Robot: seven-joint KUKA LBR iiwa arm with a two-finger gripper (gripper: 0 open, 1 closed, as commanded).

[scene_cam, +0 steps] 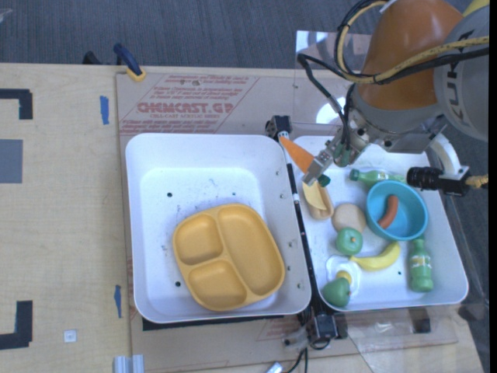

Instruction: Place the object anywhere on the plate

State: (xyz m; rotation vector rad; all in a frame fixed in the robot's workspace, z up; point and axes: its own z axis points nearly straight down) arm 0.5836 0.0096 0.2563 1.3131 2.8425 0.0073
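The object is not singled out; the right bin (454, 282) holds an orange carrot (297, 153) at its upper left corner, a tan shell-like piece (318, 199), a beige ball (349, 217), a green apple (349, 242), a banana (378, 257), a green pear (336, 291), a green bottle (420, 265) and a blue bowl (406, 224) with a sausage (388, 209) inside. The gripper (321, 169) hovers just beside the carrot, above the tan piece; its opening cannot be told. The yellow divided plate (227, 256) lies in the left bin (147, 208).
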